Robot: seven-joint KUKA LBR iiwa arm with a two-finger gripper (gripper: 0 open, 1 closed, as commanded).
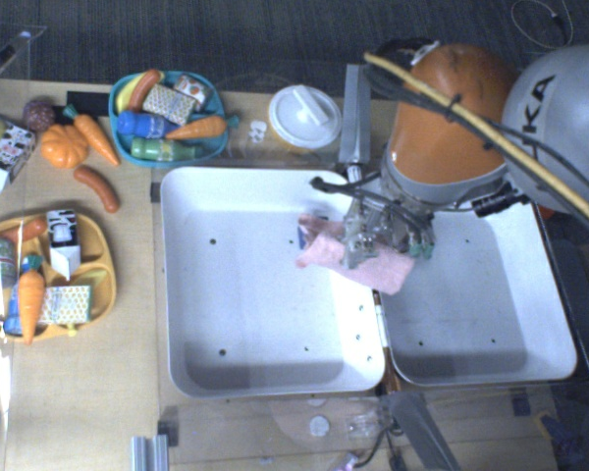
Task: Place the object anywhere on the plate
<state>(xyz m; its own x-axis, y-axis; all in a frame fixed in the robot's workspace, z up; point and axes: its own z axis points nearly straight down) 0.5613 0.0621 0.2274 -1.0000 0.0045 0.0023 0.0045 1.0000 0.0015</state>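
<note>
Jaws [365, 246] low over pink plate [373, 266] at inner edge of left bin [226, 292]; spread or pinching, cannot tell.

Black letters "KU", upper right of the frame, stand on the grey arm [560, 106]; nothing else reads.

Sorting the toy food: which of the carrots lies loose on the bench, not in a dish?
The carrot beside the little pumpkin at the bench's far left. The others sit in dishes: one in the blue bowl, one in the yellow tray.
</note>
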